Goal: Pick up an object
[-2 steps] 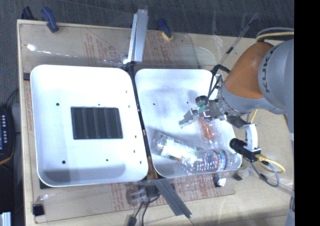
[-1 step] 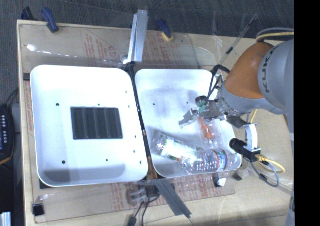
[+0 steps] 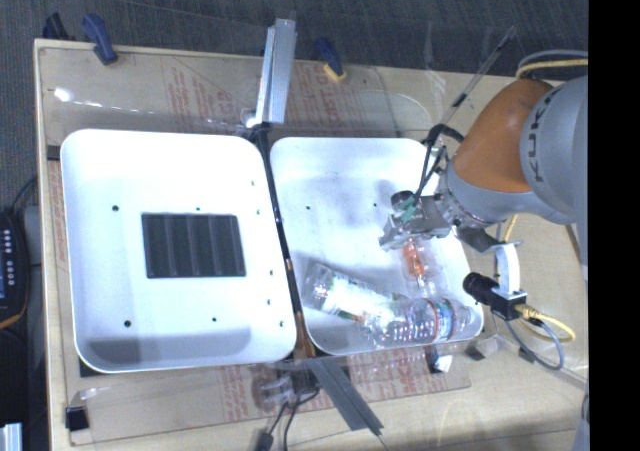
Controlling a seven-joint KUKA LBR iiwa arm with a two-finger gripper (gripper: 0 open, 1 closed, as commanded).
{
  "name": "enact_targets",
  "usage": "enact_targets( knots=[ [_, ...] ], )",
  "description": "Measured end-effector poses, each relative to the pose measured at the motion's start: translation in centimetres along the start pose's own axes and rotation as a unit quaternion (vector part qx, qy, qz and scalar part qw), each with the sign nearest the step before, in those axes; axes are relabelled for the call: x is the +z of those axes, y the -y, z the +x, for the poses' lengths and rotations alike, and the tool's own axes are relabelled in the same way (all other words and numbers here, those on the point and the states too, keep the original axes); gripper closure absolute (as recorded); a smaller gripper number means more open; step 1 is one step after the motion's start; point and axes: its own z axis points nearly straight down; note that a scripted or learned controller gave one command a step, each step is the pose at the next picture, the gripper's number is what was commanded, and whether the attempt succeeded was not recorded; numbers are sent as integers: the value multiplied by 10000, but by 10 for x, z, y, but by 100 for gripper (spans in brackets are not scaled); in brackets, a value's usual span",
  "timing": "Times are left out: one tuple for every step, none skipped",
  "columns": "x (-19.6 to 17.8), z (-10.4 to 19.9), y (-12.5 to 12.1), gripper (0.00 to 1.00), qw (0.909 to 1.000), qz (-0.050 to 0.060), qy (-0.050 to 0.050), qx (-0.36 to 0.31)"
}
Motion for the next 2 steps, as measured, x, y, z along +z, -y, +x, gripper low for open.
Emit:
enact_targets(
  knots=[
    [0, 0, 0, 0, 10000, 0, 3, -4],
    [-3, -2, -17, 0, 9998, -25, 2, -187]
  ],
)
